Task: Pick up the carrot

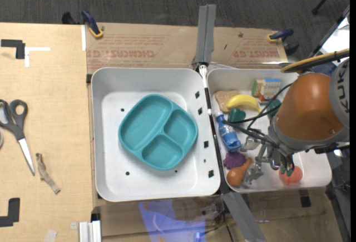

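Steel scissors [16,127] lie on the bare bench at far left, well away from the left bin [103,124]. That bin holds a teal divided plate [159,132], set at a tilt near its middle. To the right of the left bin, touching it along a shared wall, stands the right bin [317,177], crowded with toy food: a slice of bread [225,99] and a banana [243,102] toward the far wall, a blue bottle [227,134] beside the shared wall, a purple piece [233,158] below it. An orange, tapered item at the near wall, judged to be the carrot [238,174], lies just right of the shared wall. The gripper [257,168] hangs directly beside it, probably lowered for a grasp; whether its jaws are apart or together cannot be told. An orange-red ball-like item [291,174] sits farther right. The arm's orange band [308,107] overhangs the bin's right half.
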`<action>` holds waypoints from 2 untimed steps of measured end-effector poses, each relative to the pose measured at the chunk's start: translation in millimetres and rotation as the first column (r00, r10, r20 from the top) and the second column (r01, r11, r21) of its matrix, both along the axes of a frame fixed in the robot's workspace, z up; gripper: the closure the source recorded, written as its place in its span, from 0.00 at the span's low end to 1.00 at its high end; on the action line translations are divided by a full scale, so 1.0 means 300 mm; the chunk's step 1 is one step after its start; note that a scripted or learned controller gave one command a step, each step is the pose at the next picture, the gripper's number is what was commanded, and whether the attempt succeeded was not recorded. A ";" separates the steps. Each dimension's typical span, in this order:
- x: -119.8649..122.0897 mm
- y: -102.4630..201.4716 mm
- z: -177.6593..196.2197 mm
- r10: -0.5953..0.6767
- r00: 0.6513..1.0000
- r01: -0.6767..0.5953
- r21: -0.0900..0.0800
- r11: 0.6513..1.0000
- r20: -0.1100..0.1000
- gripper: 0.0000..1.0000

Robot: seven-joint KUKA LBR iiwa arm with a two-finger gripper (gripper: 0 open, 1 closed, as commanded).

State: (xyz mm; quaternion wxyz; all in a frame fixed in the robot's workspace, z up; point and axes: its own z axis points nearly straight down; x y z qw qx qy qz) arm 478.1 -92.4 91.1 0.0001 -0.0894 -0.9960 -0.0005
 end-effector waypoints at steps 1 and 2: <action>0.001 0.003 0.000 0.098 0.995 -0.098 -0.001 0.995 0.000 0.00; 0.000 0.003 0.000 0.058 0.998 -0.058 0.000 0.998 0.000 0.00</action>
